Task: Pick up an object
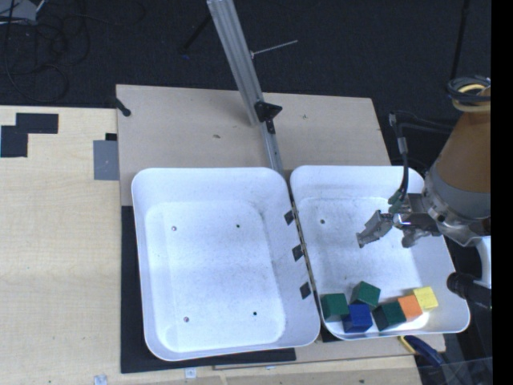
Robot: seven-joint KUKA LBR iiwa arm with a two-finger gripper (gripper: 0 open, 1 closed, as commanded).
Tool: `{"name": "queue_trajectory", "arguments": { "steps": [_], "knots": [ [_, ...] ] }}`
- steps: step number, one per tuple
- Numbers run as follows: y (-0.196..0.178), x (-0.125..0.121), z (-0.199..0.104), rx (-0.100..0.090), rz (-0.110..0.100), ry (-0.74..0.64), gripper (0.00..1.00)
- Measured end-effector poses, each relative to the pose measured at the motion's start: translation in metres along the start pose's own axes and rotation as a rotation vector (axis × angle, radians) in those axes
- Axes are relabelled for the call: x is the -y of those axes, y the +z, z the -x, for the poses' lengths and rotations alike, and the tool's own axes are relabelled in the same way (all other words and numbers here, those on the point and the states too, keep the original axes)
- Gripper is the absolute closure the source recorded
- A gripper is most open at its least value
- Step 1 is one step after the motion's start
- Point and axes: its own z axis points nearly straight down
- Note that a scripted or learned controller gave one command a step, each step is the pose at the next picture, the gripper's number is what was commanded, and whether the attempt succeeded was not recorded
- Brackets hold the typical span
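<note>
End effector [390, 233]; glossy cubes [377, 306] below

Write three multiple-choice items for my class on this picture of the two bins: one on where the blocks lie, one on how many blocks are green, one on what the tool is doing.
1. Where do the blocks lie?
A. Left bin, far corner
B. Right bin, near edge
C. On the bench between the bins

2. How many blocks are green?
A. Three
B. One
C. Five

3. What is the tool doing?
A. Gripping the yellow block
B. Resting in the left bin
C. Hanging over the right bin, holding no block

Answers:
1 B: the blocks cluster along the near edge of the right bin.
2 A: three green blocks sit beside a blue block, an orange block and a yellow block.
3 C: the tool is above the bin's middle, apart from the cluster.
</note>
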Motion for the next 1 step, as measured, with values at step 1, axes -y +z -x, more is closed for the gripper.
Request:
{"name": "queue_trajectory", "arguments": {
  "steps": [1],
  "knots": [
    [0.115, -0.055, 0.0448, -0.001, -0.009, -0.004, 0.0]
  ]
}}
